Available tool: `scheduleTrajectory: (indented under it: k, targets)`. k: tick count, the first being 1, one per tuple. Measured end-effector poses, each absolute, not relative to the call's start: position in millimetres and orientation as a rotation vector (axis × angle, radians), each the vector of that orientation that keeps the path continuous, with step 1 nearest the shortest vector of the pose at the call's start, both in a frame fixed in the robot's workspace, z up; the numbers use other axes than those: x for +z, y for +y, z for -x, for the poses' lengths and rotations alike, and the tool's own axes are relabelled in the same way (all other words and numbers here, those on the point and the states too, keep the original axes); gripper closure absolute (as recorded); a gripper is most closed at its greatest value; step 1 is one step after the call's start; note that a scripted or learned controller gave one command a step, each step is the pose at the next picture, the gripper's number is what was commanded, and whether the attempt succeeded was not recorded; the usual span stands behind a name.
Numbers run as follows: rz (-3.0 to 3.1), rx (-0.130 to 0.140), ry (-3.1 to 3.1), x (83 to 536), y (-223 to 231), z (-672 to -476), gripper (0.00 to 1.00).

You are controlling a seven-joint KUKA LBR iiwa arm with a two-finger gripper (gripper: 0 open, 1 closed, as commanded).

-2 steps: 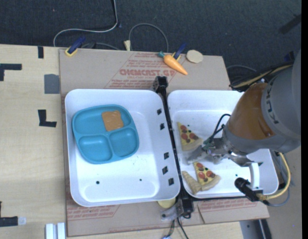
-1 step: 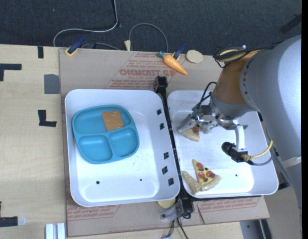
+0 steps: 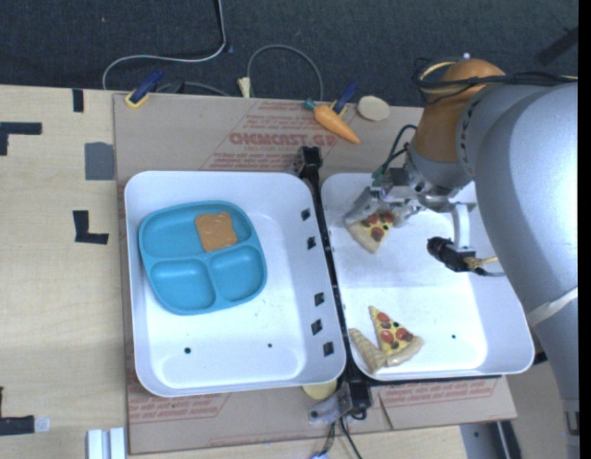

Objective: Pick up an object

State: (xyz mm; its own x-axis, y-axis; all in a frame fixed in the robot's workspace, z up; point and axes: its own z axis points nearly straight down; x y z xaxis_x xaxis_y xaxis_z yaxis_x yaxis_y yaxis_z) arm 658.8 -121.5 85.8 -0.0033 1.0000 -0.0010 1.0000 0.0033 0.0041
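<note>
In the right bin (image 3: 468, 304), a toy pizza slice (image 3: 374, 229) lies near the far left corner. My gripper (image 3: 386, 201) is directly over it, touching or almost touching its upper edge. A second pizza slice (image 3: 393, 334) rests near the bin's front left, beside a pale crust-like piece (image 3: 364, 351). The grey arm with its orange band (image 3: 448, 113) reaches in from the right and covers the bin's right side.
The left bin (image 3: 276, 342) holds a blue divided plate (image 3: 195, 271) with a brown toast-like piece (image 3: 216, 230) in its top compartment. A toy carrot (image 3: 335, 122) and a beige piece (image 3: 373, 108) lie on the cardboard behind the bins. Black clips run along the divider between the bins (image 3: 317, 256).
</note>
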Motion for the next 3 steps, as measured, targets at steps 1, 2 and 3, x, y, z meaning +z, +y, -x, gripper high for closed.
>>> scheduleTrajectory:
  k: [1,2,3]
  targets:
    - [-2.228,-0.011,2.229,85,-123,-666.9,0.0]
    - [-2.225,-0.016,2.223,85,-102,-666.5,0.0]
    - [-2.225,-0.017,2.221,96,-103,-666.7,1.0]
